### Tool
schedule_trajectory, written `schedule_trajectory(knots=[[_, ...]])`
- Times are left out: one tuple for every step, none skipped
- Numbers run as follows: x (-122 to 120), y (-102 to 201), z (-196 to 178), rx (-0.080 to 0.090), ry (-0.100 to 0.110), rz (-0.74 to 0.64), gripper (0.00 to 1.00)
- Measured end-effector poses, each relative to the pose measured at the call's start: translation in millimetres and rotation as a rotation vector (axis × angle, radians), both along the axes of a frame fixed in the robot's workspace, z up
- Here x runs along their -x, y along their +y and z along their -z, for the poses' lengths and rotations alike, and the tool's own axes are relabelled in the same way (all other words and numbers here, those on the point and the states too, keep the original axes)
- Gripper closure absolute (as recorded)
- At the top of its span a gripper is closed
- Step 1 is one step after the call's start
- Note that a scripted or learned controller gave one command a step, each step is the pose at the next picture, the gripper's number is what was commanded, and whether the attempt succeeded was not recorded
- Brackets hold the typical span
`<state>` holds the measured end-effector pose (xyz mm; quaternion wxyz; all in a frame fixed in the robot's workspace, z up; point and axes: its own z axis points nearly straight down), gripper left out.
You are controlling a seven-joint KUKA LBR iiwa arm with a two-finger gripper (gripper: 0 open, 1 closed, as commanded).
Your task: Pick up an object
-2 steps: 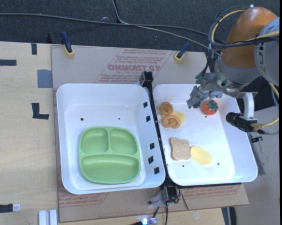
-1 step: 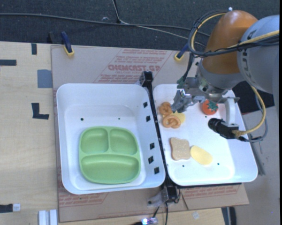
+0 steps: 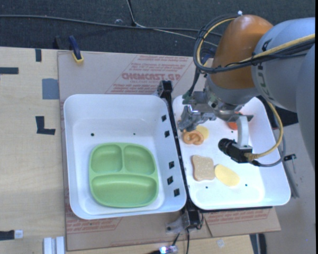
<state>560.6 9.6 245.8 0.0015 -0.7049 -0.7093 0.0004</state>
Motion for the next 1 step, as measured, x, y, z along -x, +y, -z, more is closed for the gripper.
schedule_trajectory(knots=[[13.0, 56.8, 16.1, 0.001, 0.001, 0.000, 1.00]])
